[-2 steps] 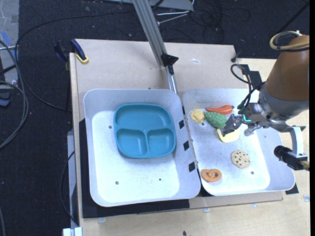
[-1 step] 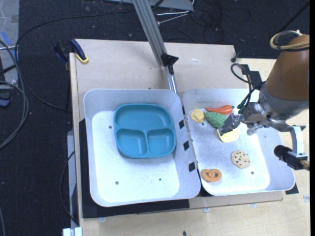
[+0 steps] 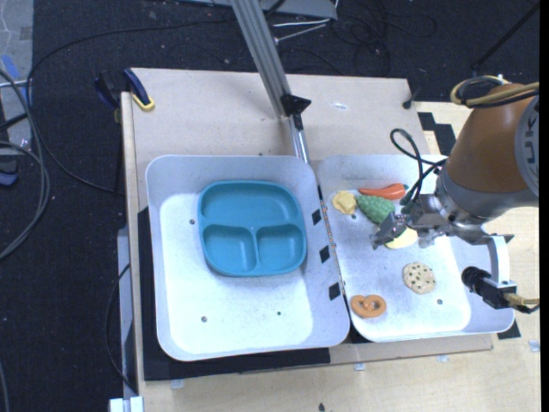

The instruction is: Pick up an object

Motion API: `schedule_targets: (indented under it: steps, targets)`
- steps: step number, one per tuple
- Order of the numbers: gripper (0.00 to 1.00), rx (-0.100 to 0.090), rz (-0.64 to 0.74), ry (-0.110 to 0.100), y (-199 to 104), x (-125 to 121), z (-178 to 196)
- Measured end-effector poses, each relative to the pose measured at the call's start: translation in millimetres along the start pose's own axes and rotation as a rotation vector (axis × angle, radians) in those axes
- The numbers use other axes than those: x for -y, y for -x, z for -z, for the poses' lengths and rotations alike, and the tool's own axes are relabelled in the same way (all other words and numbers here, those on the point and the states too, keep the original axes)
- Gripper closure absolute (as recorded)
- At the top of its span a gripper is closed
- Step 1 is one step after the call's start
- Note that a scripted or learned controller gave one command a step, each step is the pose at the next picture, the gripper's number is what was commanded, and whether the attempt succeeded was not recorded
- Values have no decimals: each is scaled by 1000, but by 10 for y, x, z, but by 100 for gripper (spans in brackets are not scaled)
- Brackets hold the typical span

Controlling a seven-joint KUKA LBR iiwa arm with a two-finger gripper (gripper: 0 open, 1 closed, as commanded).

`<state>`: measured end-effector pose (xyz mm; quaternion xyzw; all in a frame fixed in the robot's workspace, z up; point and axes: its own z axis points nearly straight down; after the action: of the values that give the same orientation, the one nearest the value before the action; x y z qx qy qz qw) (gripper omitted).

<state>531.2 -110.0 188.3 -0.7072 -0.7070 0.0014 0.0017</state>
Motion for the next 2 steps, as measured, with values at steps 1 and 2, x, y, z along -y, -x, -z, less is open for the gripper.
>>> schedule_targets:
  steps: [1, 2]
  targets:
    - [0, 0, -1, -1, 10, 54, -629]
    - [0, 2, -1, 7, 10, 44, -959]
